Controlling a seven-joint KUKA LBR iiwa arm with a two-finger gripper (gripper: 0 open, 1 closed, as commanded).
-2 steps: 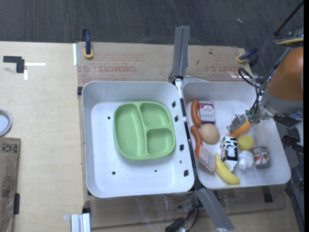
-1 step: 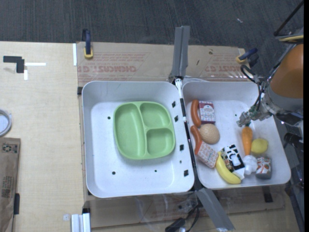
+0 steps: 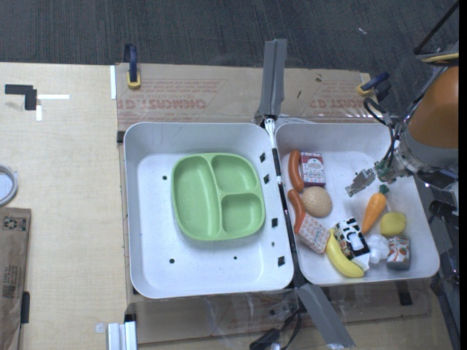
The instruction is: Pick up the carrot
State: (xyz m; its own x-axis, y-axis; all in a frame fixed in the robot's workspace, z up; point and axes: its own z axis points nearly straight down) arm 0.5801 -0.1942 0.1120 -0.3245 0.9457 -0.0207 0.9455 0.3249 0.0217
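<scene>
The carrot [image 3: 373,211] is orange with a small green top and lies slanted in the right bin [image 3: 343,143], toward its right side, between a tan egg-shaped piece [image 3: 317,200] and a yellow lemon [image 3: 392,223]. My gripper [image 3: 371,176] hangs just above and beyond the carrot's green end, reaching in from the right. Its fingers [image 3: 359,183] stand apart, so it is open with nothing between them. It is not touching the carrot.
The right bin also holds two red sausages [image 3: 294,170], a red box [image 3: 312,170], a banana [image 3: 343,257], a black-and-white toy [image 3: 352,238] and a small can [image 3: 398,252]. A green divided plate [image 3: 217,195] lies in the left bin [image 3: 146,217].
</scene>
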